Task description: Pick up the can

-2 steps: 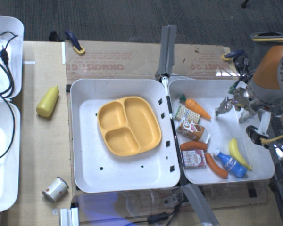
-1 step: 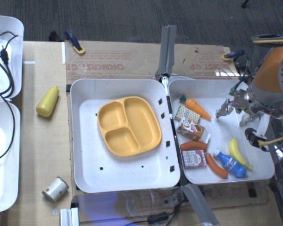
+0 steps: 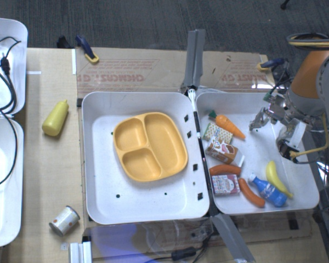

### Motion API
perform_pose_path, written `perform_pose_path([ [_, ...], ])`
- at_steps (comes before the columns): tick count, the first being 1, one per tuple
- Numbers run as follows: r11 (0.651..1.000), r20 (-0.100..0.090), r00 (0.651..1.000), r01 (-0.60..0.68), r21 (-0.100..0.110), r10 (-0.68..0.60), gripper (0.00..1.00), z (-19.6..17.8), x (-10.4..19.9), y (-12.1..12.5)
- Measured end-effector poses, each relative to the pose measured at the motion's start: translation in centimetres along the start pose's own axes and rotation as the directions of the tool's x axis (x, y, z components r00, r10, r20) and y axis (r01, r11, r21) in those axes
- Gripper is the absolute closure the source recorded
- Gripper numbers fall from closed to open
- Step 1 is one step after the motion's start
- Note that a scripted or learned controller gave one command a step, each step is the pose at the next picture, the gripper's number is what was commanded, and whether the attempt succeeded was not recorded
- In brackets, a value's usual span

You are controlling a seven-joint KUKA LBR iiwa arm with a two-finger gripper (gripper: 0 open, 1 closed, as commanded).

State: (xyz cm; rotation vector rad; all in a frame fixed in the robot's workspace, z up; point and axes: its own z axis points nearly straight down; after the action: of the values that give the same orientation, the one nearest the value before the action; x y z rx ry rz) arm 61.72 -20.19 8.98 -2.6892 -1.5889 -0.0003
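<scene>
Gripper: the gripper (image 3: 263, 118) hangs over the upper part of the right bin (image 3: 307, 201), at the end of the grey arm with its orange band (image 3: 310, 78); its metal fingers point toward the picture's left.
Jaws: I cannot tell how they stand; the fingers are too small and cluttered to read, and nothing shows between them.
Can: the can (image 3: 64, 220) lies on its side on the bench, outside both bins, far from the jaws, beyond the left bin's lower left corner.
Left bin: the left bin (image 3: 98, 196) holds a yellow divided plate (image 3: 149, 146), well apart from the jaws.
Near the jaws: a carrot (image 3: 228, 124) lies just left of and slightly below them.
Below the jaws: a small carton (image 3: 221, 152), a sausage (image 3: 225, 170), a red box (image 3: 225, 185), a blue bottle (image 3: 268, 192) and a banana (image 3: 276, 177).
Bench: a yellow bottle (image 3: 55, 118) lies left of the left bin, well apart from the jaws.
</scene>
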Motion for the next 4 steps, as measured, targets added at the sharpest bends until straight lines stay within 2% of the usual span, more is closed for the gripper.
perform_pose_path([
  [1, 0.996, 0.010, 0.996, 0.089, -0.010, -0.088, 0.00, -0.1, -1.6, -3.8],
  [2, 1.000, 0.002, 1.000, -0.011, -0.006, 0.011, 0.00, -0.1, 0.4, 0.3],
  [3, 0.999, -0.004, 0.999, -0.045, -0.014, 0.045, 0.00, -0.4, -0.3, -0.5],
  [4, 0.995, 0.005, 0.995, -0.102, -0.007, 0.102, 0.00, -0.1, 0.8, 0.7],
])
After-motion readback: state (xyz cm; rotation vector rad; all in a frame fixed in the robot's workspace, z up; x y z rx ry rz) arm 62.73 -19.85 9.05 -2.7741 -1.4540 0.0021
